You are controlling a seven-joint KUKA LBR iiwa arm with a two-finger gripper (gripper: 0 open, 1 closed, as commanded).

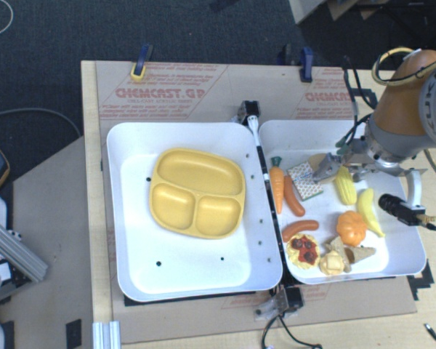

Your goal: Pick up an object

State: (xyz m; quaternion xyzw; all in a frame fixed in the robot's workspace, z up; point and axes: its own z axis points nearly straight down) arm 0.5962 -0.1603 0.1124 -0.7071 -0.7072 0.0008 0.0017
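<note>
The right bin (pixel 410 257) holds several toy foods: a carrot (pixel 276 184), a red sausage (pixel 293 196), a checked cracker (pixel 306 179), a corn cob (pixel 344 187), a banana (pixel 370 211), an orange (pixel 351 228), a second sausage (pixel 300 227), a pizza slice (pixel 304 250) and a cone (pixel 360 253). My gripper (pixel 333 167) hangs low over the back of this bin, just above the corn cob and right of the cracker. I see nothing lifted off the bin floor.
A yellow divided plate (pixel 197 193) lies in the left bin (pixel 127 217). A black-edged wall (pixel 265 187) separates the two bins. The arm (pixel 403 111) comes in over the right bin's back right corner. Clamps sit on the bench's far edge.
</note>
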